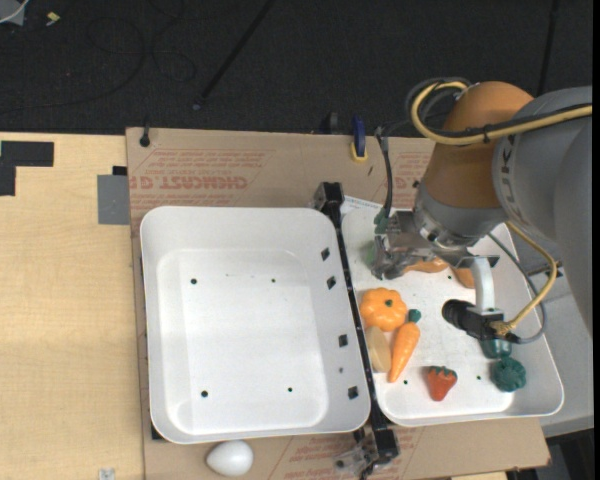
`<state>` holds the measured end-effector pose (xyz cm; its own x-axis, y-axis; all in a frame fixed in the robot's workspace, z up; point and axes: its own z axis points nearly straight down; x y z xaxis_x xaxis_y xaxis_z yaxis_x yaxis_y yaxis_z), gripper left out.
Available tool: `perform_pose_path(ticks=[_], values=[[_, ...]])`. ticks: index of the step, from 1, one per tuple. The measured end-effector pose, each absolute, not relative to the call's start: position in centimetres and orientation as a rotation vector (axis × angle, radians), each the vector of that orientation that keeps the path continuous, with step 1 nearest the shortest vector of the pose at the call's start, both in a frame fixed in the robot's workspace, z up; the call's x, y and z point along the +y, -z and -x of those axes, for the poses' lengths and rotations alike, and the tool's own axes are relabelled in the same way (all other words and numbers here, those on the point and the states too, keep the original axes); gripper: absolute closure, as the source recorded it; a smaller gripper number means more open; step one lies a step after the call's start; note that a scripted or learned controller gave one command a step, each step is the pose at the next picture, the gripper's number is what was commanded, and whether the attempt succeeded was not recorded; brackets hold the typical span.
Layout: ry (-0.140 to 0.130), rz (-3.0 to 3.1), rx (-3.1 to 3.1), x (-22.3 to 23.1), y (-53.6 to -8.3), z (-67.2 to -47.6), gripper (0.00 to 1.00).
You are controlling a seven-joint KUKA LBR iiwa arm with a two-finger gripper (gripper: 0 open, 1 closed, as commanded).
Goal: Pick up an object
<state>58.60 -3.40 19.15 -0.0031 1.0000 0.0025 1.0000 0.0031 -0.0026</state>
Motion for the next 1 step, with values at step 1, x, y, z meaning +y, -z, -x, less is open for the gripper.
perform_pose_path(ticks=[1], values=[[0.002, 2.216, -2.228, 2.43, -18.73, -64.60, 1.00]])
